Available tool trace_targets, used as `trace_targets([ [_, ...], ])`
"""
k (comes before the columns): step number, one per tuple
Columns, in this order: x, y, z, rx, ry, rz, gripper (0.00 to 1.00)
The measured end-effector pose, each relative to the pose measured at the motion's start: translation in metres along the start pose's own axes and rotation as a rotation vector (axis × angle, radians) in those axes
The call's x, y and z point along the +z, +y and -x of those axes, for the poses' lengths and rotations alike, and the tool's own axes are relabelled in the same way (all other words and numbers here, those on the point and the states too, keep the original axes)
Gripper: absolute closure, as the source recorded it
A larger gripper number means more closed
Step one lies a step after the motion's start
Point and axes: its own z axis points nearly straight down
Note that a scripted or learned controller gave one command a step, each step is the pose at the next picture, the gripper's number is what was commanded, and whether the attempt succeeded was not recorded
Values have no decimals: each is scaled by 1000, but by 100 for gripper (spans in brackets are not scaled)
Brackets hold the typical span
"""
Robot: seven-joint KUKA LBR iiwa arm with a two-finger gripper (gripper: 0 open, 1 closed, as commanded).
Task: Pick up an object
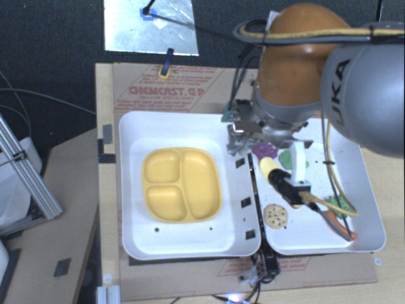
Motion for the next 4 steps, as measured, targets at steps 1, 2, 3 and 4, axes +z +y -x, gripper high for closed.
trace_targets([
  [1,-94,-41,-12,-3,3,12,100],
  [2,-99,-50,-78,-7,2,5,100],
  [3,10,-50,-35,7,-5,-8,100],
  [4,131,-19,67,15,-7,-8,100],
])
